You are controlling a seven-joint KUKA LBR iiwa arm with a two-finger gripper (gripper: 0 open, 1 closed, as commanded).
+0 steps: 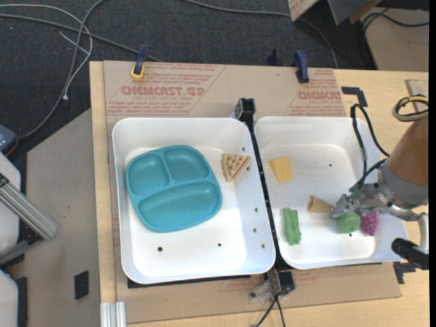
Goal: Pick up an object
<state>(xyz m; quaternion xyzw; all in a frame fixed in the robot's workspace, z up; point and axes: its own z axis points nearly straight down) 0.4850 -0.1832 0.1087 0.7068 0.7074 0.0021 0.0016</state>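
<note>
A robotics lab is indicated: clamped cardboard sheet [225,87] at 12 o'clock, loose cables [75,26] over dark carpet [41,80].

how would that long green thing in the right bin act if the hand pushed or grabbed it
The long green thing looks like a small toy vegetable, so probably stiff and light. It lies flat on the right bin floor, so a push would likely slide it, perhaps roll it sideways. Its bumpy, narrow shape may slip from a poor pinch.

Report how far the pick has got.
Done: the arm has reached into the right bin, and its pincer is down at the green round toy, beside the purple grapes. In hand: nothing visibly gripped. Left: grasp and lift.
</note>
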